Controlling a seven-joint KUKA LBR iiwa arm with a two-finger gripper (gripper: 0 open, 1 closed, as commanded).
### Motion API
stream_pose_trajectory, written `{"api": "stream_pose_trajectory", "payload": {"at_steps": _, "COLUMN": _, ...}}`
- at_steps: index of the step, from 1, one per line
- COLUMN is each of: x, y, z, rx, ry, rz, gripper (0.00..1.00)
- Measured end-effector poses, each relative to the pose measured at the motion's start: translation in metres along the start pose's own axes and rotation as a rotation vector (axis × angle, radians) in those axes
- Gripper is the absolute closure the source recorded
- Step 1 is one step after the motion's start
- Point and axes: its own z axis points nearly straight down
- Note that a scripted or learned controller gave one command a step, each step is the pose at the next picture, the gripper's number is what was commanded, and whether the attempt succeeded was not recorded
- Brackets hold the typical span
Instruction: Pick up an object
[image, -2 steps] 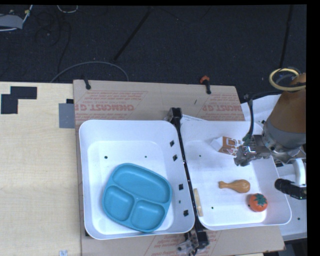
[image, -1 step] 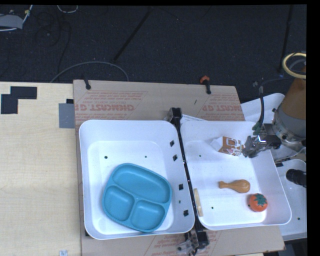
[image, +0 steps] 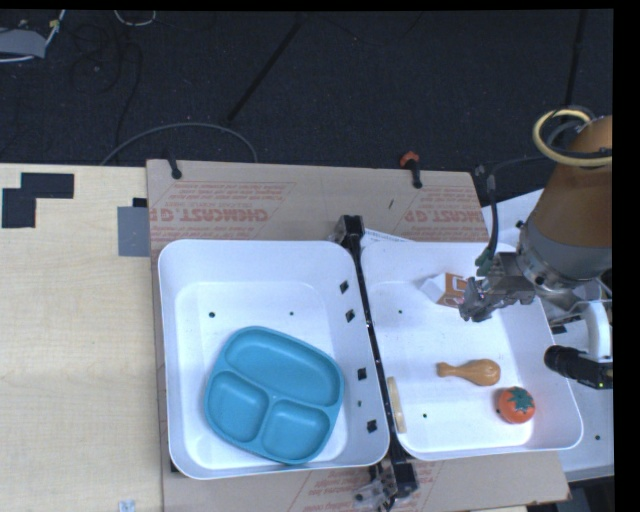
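In the right bin (image: 420, 440) lie a tan wooden drumstick-shaped object (image: 470, 372) and, nearer the front right corner, a small orange-red tomato-like toy (image: 516, 404). A small white and orange packet (image: 450, 288) rests near the bin's back wall. My gripper (image: 478, 302) hangs over the right bin's back right part, just right of the packet and above the drumstick. Its dark fingers point down, and nothing shows between them.
The left bin (image: 190, 300) holds a blue divided plate (image: 273, 393). A black divider (image: 362, 330) runs between the bins. Cardboard (image: 300, 205) lies under both bins. The grey and orange arm (image: 575, 210) comes in from the right.
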Motion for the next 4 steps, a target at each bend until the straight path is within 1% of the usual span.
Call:
{"api": "stream_pose_trajectory", "payload": {"at_steps": 1, "x": 0.052, "y": -0.003, "z": 0.015, "rx": 0.002, "ry": 0.000, "rz": 0.000, "gripper": 1.00}}
{"api": "stream_pose_trajectory", "payload": {"at_steps": 2, "x": 0.097, "y": -0.015, "z": 0.019, "rx": 0.003, "ry": -0.001, "rz": 0.001, "gripper": 1.00}}
{"api": "stream_pose_trajectory", "payload": {"at_steps": 3, "x": 0.151, "y": -0.009, "z": 0.026, "rx": 0.002, "ry": -0.001, "rz": 0.000, "gripper": 1.00}}
{"api": "stream_pose_trajectory", "payload": {"at_steps": 4, "x": 0.199, "y": -0.012, "z": 0.033, "rx": 0.004, "ry": -0.002, "rz": 0.000, "gripper": 1.00}}
